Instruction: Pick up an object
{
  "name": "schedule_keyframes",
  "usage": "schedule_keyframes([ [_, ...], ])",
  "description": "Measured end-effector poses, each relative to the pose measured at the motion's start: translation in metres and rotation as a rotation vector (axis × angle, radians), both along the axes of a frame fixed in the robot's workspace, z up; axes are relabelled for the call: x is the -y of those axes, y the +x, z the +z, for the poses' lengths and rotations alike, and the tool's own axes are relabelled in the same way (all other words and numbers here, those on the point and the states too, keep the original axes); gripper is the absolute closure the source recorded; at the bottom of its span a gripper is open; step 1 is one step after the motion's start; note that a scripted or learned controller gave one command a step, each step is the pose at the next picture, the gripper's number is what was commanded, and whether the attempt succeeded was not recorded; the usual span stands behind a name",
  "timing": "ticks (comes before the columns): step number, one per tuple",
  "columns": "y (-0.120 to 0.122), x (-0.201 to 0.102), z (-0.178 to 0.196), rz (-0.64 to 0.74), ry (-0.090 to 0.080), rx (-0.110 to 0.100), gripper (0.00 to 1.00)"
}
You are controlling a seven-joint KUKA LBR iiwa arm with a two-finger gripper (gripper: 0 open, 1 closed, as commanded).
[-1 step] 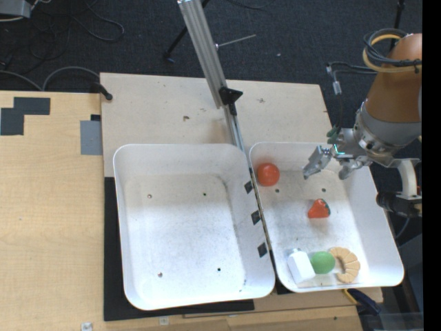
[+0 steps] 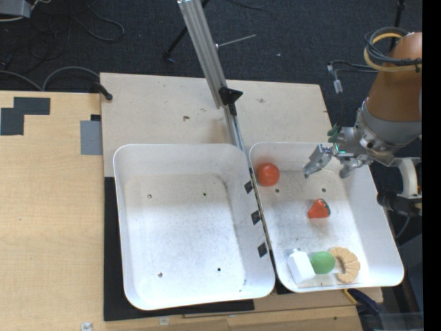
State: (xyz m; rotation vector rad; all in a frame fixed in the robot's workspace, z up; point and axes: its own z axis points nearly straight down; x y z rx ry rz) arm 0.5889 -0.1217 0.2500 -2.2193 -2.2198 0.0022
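Observation:
In the right bin (image 2: 386, 254) lie a red-orange ball (image 2: 267, 174) near its far left corner, a small red strawberry-like piece (image 2: 318, 209) in the middle, and, at the near end, a white block (image 2: 300, 265), a green ball (image 2: 322, 262) and a tan pastry-like piece (image 2: 345, 263) close together. My gripper (image 2: 331, 163) hangs over the far part of this bin, right of the red-orange ball and above the red piece. Its fingers (image 2: 315, 163) are spread apart with nothing between them.
The left bin (image 2: 180, 227) stands beside the right one, with small black clips (image 2: 253, 216) along the shared rim. A slanted metal rail (image 2: 207, 54) runs from the far side down to the bins' junction. Cables lie on the dark floor behind.

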Motion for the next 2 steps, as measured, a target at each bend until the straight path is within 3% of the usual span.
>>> schedule_keyframes([
  [2,0.002,-0.010,-0.119,-0.001,0.001,-0.007,0.00],
])
